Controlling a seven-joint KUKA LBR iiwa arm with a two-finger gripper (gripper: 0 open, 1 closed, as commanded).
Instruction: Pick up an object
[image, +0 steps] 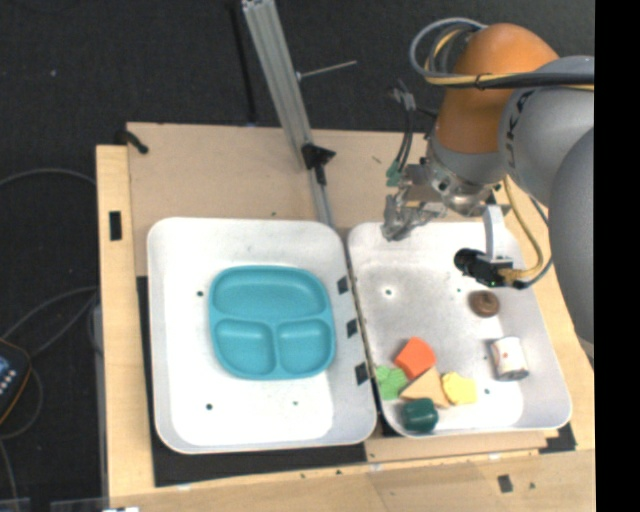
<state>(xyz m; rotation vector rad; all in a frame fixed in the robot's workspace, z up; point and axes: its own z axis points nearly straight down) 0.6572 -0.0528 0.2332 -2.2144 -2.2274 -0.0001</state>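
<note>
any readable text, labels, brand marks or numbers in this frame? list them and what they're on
None readable.
The small white block in the right bin has a reddish mark on its face, too small and blurred to read.
The teal divided plate in the left bin, the toy pieces, the arm and the end effector show no lettering.

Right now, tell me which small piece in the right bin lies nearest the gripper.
The brown disc, alone above the white block, closest to the gripper.

Even, fairly bright overhead light washes the two white bins (250, 235) almost featureless, with only soft, short shadows. The whole picture is slightly soft and grainy, and the floor beyond the bench (220, 165) falls dark.
</note>
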